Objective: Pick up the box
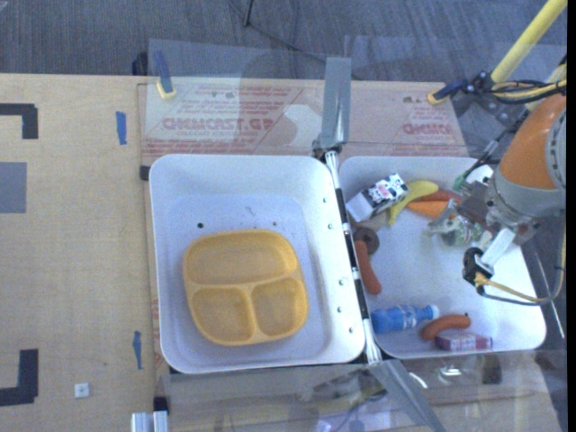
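Hovering over the glossy right bin (531,327), metal claw (454,228), grip state unclear.

The place looked like a robotics laboratory rather than a home or shop. A pale plywood bench top (72,268) carried black printed corner markers (20,120) and strips of blue tape (121,127), and two shallow white plastic bins (171,187) sat side by side on it behind clear acrylic panels with red lettering (211,120), above grey carpet (108,7) crossed by a loose black cable (256,12). A grey industrial robot arm with an orange band (531,156) reached in from the right beside a yellow pole (533,30), and the bins held test props such as a yellow plastic divided tray (245,286) and a blue plastic bottle (400,319).
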You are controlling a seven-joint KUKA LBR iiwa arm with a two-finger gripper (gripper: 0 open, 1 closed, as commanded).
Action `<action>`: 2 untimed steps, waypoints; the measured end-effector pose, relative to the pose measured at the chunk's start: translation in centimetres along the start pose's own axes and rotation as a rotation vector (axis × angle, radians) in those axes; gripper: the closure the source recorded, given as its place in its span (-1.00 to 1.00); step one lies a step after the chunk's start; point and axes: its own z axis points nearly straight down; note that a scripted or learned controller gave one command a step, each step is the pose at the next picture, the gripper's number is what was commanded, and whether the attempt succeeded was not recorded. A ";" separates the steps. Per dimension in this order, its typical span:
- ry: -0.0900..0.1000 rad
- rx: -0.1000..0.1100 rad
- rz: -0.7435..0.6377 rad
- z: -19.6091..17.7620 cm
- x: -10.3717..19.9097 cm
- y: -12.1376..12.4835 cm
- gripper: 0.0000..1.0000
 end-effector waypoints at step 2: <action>-0.017 0.011 0.159 0.2 5.4 5.8 -1.00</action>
